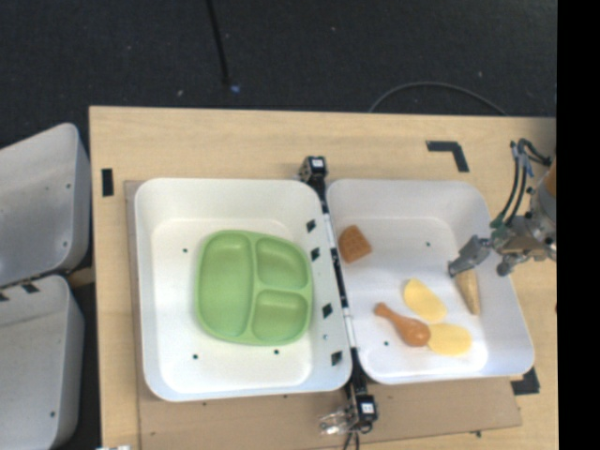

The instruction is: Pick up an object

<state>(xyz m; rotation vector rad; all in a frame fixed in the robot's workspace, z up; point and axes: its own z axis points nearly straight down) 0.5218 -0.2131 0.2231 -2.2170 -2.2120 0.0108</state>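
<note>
The right bin [394, 204] holds several toy foods: a brown biscuit-like piece [353, 244], a yellow piece [424, 298], an orange-brown drumstick [403, 324], a second yellow piece [450, 338] and a tan cone [469, 292]. My gripper [487, 259] hangs over the bin's right side, just above the cone's wide end. Its two grey fingers are spread apart and open, one finger [465, 257] at the left and the other at the right. Nothing sits between them.
The left bin [169, 214] carries a green divided plate [253, 287]. A black divider with clips runs between the bins [330, 270]. The arm's cables [521, 181] rise at the right edge. Bare bench wood surrounds both bins.
</note>
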